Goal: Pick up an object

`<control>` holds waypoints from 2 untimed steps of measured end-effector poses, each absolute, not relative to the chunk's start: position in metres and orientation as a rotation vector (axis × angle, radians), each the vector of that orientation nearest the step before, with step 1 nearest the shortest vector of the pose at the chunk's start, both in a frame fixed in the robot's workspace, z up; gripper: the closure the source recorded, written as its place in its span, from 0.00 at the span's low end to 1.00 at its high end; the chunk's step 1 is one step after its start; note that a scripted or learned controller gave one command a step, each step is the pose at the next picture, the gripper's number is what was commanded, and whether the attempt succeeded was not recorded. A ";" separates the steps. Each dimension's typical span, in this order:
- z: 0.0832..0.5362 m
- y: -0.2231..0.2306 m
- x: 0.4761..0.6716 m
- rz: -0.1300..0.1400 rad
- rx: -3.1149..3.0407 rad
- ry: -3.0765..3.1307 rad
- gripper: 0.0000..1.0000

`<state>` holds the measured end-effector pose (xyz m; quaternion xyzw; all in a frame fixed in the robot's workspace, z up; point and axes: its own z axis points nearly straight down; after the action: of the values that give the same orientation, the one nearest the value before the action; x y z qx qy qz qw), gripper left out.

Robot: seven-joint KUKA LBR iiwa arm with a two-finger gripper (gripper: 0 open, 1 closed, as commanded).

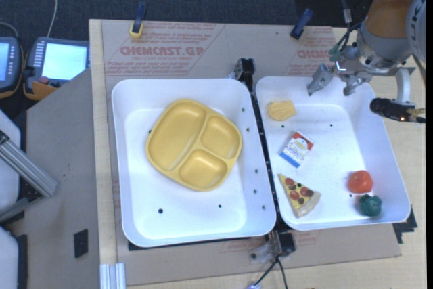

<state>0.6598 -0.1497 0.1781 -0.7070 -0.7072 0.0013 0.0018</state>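
Note:
My gripper [335,83] hangs over the far edge of the right bin [379,120], its two fingers spread apart with nothing between them. In that bin lie a yellow chip-shaped piece [281,109], a small red, white and blue carton [296,148], a toy pizza slice [298,194], a red tomato [360,181] and a dark green round item [370,205]. The yellow piece is the nearest, below and left of the gripper.
A yellow divided plate [195,144] lies in the left bin [135,166]. A black clamp [244,68] sits between the bins at the far side. Monitors [57,59] stand off the bench to the left.

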 end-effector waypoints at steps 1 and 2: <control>0.134 -0.144 0.664 0.004 -2.217 -2.221 0.00; 0.082 -0.144 0.663 0.004 -2.217 -2.221 0.00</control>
<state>0.6634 -0.1436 0.0823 -0.7065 -0.7077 0.0014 0.0017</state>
